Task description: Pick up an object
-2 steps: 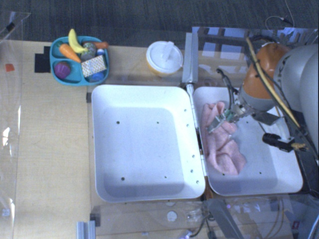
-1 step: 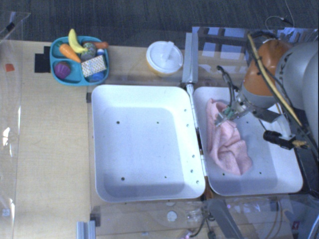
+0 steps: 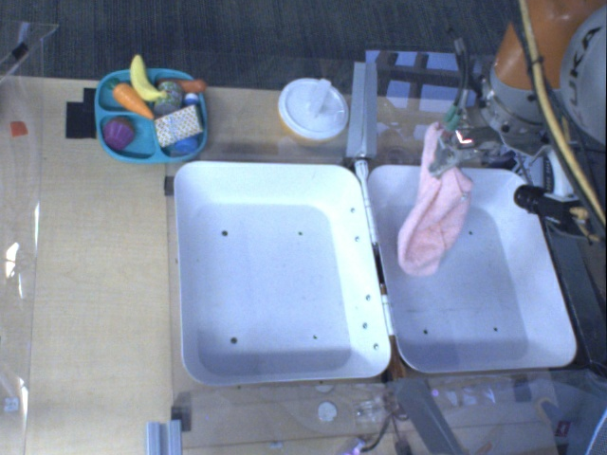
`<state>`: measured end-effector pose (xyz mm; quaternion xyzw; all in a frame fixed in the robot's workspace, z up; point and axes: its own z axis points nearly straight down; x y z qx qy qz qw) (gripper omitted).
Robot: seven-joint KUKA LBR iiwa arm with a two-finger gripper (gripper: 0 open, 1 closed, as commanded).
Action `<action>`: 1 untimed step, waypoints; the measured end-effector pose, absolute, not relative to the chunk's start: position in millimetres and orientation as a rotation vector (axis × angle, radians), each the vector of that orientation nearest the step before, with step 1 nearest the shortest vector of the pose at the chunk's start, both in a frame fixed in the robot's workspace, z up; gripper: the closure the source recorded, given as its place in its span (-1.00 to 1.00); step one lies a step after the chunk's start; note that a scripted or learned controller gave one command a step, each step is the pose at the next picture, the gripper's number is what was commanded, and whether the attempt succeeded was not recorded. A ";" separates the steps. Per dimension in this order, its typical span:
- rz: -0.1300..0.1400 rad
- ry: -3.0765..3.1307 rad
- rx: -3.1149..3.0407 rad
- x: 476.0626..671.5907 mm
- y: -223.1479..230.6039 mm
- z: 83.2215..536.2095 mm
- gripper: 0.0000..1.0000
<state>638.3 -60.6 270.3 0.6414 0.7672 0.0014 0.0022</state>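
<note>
**Pink cloth up and dangling over the right-hand bin**

A pale wooden bench [image 3: 85,282] under dark carpet, and two shallow white bins sitting side by side on it. The landmark here is the right bin [image 3: 531,344], and everything that matters hangs above its far end. The arm [image 3: 560,36], grey with that orange band, reaches in from beyond the right bin's far corner, and its gripper [image 3: 450,150] is pinched onto the top edge of a pink cloth [image 3: 432,221]. The cloth shows right between the fingers, bunched at the top and drooping in a long fold down toward the right bin's floor. Whether its bottom end touches the floor, I can't tell.

Just beside the right bin sits the left bin [image 3: 190,282], bare. Beyond it, a white lidded tub [image 3: 313,108], and further still from the right bin a blue tray [image 3: 109,150] of toy food, banana [image 3: 142,80] and carrot [image 3: 131,99] among them.

The danger, as I judge it: that grip takes only a thin pinch of fabric near the edge. A quick swing or jerk could let the soft cloth slide free and drop back. The hanging tail could also drag on the rim and tug itself out.

Writing? A few dark letters on the arm's casing at the edge of frame, too cut off to read.
</note>
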 end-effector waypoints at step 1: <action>0.004 2.406 2.012 638.3 -60.8 270.3 -1.00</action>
